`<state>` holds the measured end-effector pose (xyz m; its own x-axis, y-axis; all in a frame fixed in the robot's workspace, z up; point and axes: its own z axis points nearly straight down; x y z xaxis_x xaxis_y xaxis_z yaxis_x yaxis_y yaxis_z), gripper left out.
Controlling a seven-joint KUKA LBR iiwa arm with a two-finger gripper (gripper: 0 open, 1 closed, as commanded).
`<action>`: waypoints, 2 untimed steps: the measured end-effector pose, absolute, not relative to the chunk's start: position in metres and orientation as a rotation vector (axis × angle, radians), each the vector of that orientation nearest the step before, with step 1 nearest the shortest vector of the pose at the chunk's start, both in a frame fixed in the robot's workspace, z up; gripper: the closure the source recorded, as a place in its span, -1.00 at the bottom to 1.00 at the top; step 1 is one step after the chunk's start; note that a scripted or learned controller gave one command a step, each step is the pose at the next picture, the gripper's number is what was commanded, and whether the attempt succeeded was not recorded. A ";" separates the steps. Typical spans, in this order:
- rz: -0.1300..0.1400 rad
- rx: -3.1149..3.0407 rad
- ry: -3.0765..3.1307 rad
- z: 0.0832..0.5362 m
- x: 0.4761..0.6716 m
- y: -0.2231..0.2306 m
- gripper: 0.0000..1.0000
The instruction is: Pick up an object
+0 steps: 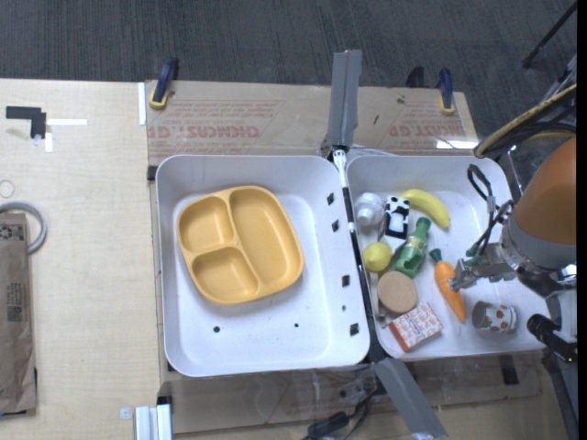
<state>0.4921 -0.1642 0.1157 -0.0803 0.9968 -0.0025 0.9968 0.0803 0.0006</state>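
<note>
The right bin (459, 177) holds several small objects: a banana (428, 205), a green bottle (412, 247), a yellow lemon (376, 256), an orange carrot (448, 289), a round brown disc (397, 292), a red and white box (415, 326), a silvery object (368, 212), a black and white toy (396, 215) and a small patterned cup (494, 317). My gripper (470, 275) hangs low over the right part of this bin, just right of the carrot's upper end and above the cup. Nothing shows between its tips.
The left bin (183, 337) bears a yellow divided plate (239, 243). A grey divider bar (345, 99) runs between the bins. The grey arm with its orange band (553, 195) fills the right edge. Cables (483, 183) loop over the right bin's far corner.
</note>
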 end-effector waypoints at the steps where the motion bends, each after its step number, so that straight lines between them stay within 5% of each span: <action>1: 0.003 2.381 2.045 0.118 0.497 -0.115 1.00; 2: -0.005 2.329 2.110 0.224 0.477 -0.073 1.00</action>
